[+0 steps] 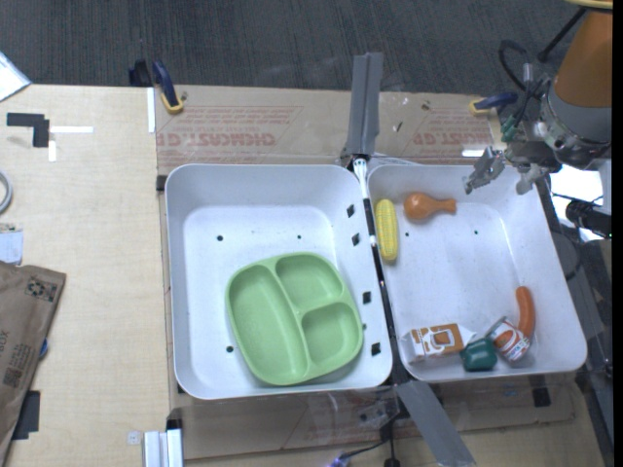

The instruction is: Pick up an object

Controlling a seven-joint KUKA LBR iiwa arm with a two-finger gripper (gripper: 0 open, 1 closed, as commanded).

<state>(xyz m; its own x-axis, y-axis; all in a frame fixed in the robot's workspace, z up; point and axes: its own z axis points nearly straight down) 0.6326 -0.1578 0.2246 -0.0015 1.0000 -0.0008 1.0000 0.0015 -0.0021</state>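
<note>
Corn cob (pixel 386 229) lengthwise along right bin's (pixel 545 261) left wall; fingers (pixel 484 171) spread, nothing between.

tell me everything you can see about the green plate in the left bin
The green plate is a pale green divided tray that looks like plastic, with rounded corners and three compartments: one long section and two smaller ones. It lies flat and right side up on the floor of the left bin, turned at a slant, toward the bin's near edge. Nothing lies in its compartments.
</note>
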